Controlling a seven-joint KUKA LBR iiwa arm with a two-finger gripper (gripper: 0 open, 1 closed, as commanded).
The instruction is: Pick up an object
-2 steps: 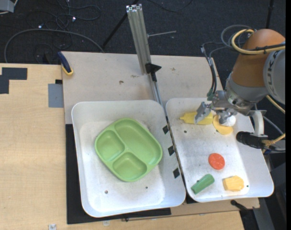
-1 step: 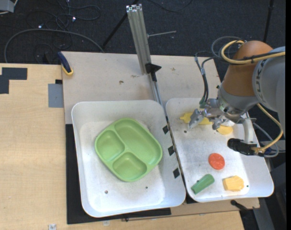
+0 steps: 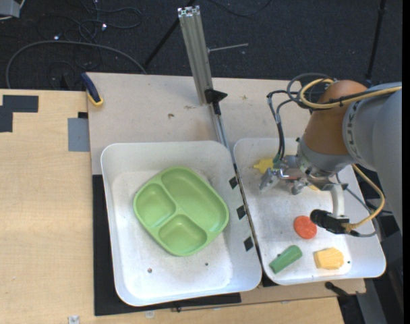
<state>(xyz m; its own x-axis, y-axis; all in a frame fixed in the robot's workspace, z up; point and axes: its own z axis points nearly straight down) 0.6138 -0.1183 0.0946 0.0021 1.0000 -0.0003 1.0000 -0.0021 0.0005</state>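
From the camera above the desk (image 3: pixel 151 106), two white bins are seen side by side. The left bin (image 3: pixel 124 275) carries a green divided plate (image 3: pixel 181 210). The right bin (image 3: pixel 367 265) holds the pickable things: a small yellow piece (image 3: pixel 264 164) at about ten o'clock within it, a red-orange ball (image 3: pixel 305 227) near the middle, a green block (image 3: pixel 286 258) at six o'clock, and a yellow block (image 3: pixel 328 258) at about five o'clock, just beside the green one.

The arm (image 3: pixel 343 130) is reached in from three o'clock, and the tool (image 3: pixel 280 178) is hung low over the upper part of the right bin, just beside the yellow piece. Whether the tool is spread or pressed together cannot be told from here, and nothing can be seen pinched in it.

The yellow piece is judged the likeliest target. It should be centred under the tool before closing, since it lies near the bin's wall, where a nudge could push it aside.
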